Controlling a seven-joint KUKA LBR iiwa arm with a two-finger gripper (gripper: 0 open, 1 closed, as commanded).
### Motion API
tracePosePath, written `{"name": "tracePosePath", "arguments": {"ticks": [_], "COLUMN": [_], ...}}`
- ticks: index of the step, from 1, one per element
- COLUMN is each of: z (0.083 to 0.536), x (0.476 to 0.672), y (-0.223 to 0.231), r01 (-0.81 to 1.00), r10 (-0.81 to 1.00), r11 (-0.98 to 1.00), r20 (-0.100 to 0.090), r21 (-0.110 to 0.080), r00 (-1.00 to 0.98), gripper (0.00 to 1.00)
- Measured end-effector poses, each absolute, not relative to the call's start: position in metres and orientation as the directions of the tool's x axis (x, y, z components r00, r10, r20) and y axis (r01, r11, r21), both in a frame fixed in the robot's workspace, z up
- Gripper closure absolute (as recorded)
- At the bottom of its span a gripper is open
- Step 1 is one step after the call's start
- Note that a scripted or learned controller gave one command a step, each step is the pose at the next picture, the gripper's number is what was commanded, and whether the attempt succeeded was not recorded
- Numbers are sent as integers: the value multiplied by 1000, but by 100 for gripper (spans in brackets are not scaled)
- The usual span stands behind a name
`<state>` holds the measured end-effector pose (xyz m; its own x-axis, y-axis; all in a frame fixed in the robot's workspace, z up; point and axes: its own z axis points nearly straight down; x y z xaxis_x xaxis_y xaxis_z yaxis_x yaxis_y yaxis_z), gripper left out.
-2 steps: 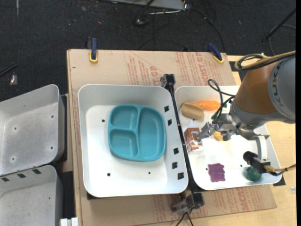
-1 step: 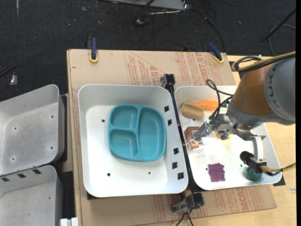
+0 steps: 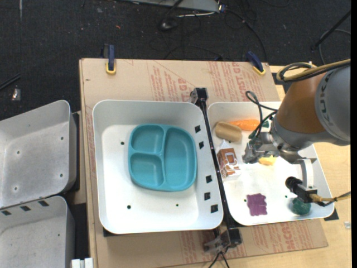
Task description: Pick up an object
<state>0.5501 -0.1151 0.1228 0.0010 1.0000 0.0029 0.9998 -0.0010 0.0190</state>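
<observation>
Nearest, at the right bin's (image 3: 237,214) 6 o'clock edge, lie a purple patch (image 3: 256,204) and, toward 4 o'clock, a green lump (image 3: 300,206). Further in, a small brown-and-white box (image 3: 228,163) sits at 9 o'clock by the divider. The gripper (image 3: 255,152) hangs just beside it, near the bin's centre; whether the fingers are open or closed, I cannot tell. A yellow piece (image 3: 268,161) shows under the wrist. Beyond, at 11 o'clock, rest a tan roll (image 3: 227,131) and a carrot (image 3: 244,124). The left bin (image 3: 106,166) holds a teal tray (image 3: 163,157). Both stand on the desk (image 3: 156,77).
</observation>
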Motion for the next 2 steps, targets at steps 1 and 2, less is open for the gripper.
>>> {"name": "tracePosePath", "arguments": {"ticks": [1,2], "z": [179,203], "x": [560,561], "y": [-110,-110], "r01": [1000,1000], "r10": [1000,1000], "r11": [4,3], "r20": [-1,-1], "r21": [6,2], "r00": [-4,-3], "gripper": [100,100]}}
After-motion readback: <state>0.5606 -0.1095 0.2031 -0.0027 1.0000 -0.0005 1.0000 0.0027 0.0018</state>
